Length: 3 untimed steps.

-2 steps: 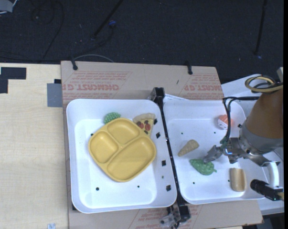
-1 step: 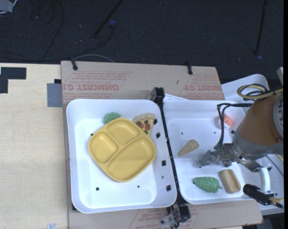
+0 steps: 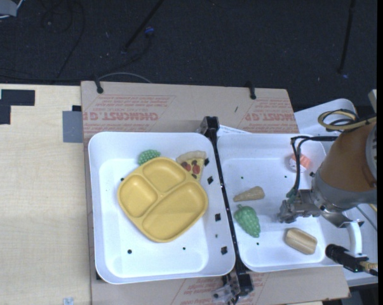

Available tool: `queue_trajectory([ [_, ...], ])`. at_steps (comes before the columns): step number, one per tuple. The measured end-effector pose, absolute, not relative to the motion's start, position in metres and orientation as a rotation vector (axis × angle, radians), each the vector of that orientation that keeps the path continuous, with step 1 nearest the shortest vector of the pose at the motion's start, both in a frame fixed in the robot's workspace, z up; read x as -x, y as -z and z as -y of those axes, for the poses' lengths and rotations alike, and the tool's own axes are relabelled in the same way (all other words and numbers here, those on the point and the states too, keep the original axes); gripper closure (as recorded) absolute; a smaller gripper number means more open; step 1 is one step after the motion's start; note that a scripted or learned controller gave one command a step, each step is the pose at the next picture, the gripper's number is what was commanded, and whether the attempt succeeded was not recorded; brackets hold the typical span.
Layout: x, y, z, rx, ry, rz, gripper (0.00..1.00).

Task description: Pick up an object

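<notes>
Jaws on the gripper cannot be read from above, their state impossible to tell, as it hangs low over the right bin toward its right side. Near it, a tan bread roll lies by the bin's front right corner. Green grapes and a tan wedge sit near the left wall. Across the divider, a yellow divided plate fills the left bin.
</notes>
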State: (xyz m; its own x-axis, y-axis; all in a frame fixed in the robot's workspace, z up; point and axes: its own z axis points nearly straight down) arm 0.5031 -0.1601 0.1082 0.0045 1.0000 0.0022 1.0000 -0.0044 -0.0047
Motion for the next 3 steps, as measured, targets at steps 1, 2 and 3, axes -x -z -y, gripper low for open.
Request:
queue_trajectory([
  [1,-0.501,-0.17,0.159,2.221,0.003,2.225,1.0],
  [2,-0.501,-0.21,0.159,2.22,0.001,2.224,1.0],
  [3,-0.52,-0.21,0.119,2.216,0.0,2.224,1.0],
])
